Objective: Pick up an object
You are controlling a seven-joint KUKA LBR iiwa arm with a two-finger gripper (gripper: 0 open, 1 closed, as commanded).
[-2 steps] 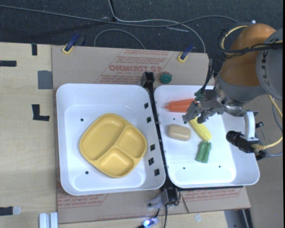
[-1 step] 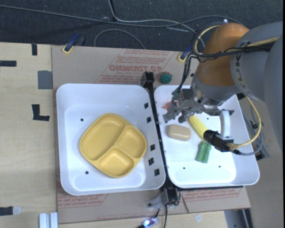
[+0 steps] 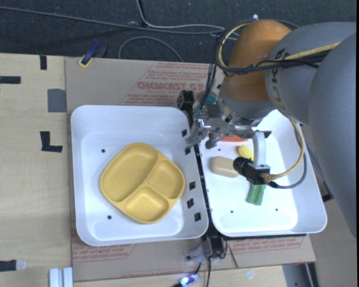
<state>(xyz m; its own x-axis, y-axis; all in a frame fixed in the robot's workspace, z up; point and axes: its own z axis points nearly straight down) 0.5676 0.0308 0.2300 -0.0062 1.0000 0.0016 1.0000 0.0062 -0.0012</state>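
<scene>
Descent should centre the gripper (image 3: 208, 133), its open or closed state impossible to tell, over the tan block (image 3: 225, 167) at its 5 o'clock in the right bin (image 3: 290, 215), avoiding the green cylinder (image 3: 255, 194).

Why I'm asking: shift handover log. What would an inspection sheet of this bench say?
Surface: left bin and right bin, white, side by side on printed cardboard.
Job's things: yellow divided plate in left bin; tan block, green cylinder, yellow piece, orange piece in right bin.
Clutter: nothing seen.
End effector: above the bins' shared edge, beside the orange piece.
Cables: black cable on the dark floor behind.
Surroundings: wooden bench with black tape marks.
</scene>
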